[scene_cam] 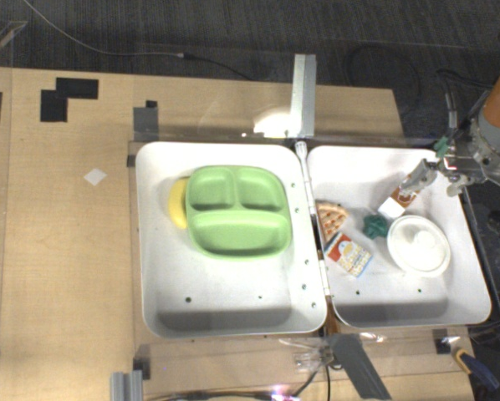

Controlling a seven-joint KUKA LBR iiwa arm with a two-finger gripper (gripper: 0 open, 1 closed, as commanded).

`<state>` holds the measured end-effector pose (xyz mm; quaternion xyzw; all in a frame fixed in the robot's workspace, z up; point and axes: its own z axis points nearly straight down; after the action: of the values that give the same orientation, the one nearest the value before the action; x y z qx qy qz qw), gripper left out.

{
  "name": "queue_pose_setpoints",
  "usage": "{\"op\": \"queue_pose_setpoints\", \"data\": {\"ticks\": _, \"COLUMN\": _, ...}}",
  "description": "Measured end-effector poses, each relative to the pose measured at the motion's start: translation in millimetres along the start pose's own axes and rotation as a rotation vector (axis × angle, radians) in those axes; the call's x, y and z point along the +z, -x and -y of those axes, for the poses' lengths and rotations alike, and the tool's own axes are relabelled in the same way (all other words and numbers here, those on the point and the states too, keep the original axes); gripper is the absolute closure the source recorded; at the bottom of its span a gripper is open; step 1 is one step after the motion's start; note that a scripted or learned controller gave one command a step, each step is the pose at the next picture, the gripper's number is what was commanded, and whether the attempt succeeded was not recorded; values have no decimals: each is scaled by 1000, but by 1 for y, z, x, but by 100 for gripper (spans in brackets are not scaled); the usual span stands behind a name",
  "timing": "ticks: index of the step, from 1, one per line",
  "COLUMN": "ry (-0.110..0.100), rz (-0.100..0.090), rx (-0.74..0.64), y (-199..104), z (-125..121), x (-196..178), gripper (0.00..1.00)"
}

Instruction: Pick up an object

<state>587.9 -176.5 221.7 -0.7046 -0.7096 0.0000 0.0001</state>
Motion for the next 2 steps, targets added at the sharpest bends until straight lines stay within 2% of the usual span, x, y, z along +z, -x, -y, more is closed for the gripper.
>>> {"op": "queue_pose_setpoints", "data": {"ticks": 1, "ry": 1, "rz": 0, "rx": 72, "y": -32, "z": 5, "x": 132, "gripper": 0}}
{"op": "queue_pose_setpoints", "data": {"ticks": 2, "ry": 15, "rz": 4, "rx": -235, "y": -42, "z": 46, "x": 133, "gripper": 0}}
